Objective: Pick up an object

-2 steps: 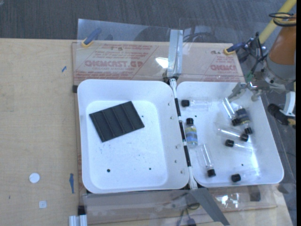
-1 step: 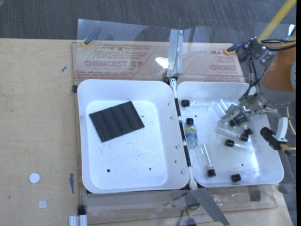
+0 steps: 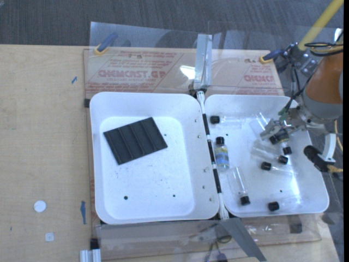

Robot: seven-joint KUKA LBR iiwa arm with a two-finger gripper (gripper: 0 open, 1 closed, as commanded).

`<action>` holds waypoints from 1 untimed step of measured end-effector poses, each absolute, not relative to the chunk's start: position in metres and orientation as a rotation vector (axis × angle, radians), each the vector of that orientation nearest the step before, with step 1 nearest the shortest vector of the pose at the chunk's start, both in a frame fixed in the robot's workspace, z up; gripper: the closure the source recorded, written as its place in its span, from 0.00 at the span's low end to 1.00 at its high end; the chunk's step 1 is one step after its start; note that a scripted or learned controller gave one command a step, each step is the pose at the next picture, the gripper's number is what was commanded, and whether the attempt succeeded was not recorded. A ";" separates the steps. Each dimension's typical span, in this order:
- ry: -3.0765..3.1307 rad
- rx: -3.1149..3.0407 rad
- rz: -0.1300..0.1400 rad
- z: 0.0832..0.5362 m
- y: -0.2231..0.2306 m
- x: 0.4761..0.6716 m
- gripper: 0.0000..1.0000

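Note:
The right bin [image 3: 313, 201] holds several clear vials with black caps. One vial [image 3: 239, 183] lies near the front, another vial [image 3: 226, 120] lies at the back left. A small bottle with a blue label [image 3: 221, 155] rests by the bin's left wall. My gripper [image 3: 277, 131] hangs low over the right bin's back right part, just above a cluster of vials [image 3: 270, 160]. A black cap [image 3: 275, 137] sits right under it; I cannot make out whether it is held. The grey arm with its orange band [image 3: 326, 83] comes in from the right.
A dark ribbed mat [image 3: 135, 140] lies tilted in the left bin [image 3: 103, 201]. A clear plastic sheet [image 3: 147, 70] and a metal bracket [image 3: 203, 61] stand behind the bins. Cables [image 3: 297, 56] hang by the arm. Two small white discs [image 3: 40, 206] lie on the bench at left.

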State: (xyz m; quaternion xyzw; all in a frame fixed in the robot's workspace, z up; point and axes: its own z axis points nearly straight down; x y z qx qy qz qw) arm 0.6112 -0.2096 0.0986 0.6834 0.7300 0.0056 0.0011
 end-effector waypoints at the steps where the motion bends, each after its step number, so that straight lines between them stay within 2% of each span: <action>1: 2.136 2.299 0.004 0.228 -0.136 0.639 1.00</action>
